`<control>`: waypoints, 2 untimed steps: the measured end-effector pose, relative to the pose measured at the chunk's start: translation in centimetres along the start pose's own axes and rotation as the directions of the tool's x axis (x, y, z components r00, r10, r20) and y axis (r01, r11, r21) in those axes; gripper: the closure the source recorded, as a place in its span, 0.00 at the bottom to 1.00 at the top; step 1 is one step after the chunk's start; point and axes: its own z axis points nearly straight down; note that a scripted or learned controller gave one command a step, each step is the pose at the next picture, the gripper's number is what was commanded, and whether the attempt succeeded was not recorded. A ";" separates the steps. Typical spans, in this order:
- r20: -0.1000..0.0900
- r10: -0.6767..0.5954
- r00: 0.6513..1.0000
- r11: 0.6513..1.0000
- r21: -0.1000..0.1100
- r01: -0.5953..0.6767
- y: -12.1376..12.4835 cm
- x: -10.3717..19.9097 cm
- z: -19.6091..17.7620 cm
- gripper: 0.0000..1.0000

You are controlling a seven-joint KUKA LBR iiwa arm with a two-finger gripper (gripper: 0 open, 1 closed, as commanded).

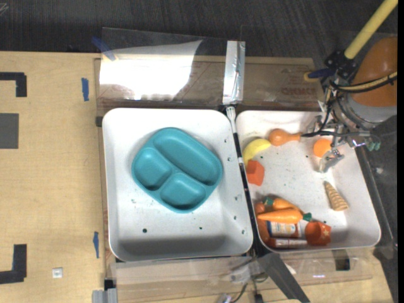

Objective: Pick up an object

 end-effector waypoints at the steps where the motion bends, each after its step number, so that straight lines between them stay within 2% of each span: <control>1: 0.010 0.000 1.000 1.000 0.004 0.000 0.0 -0.3 -1.4 1.00; 2: 0.003 0.363 0.932 0.932 0.001 -0.363 2.4 -2.5 -6.2 1.00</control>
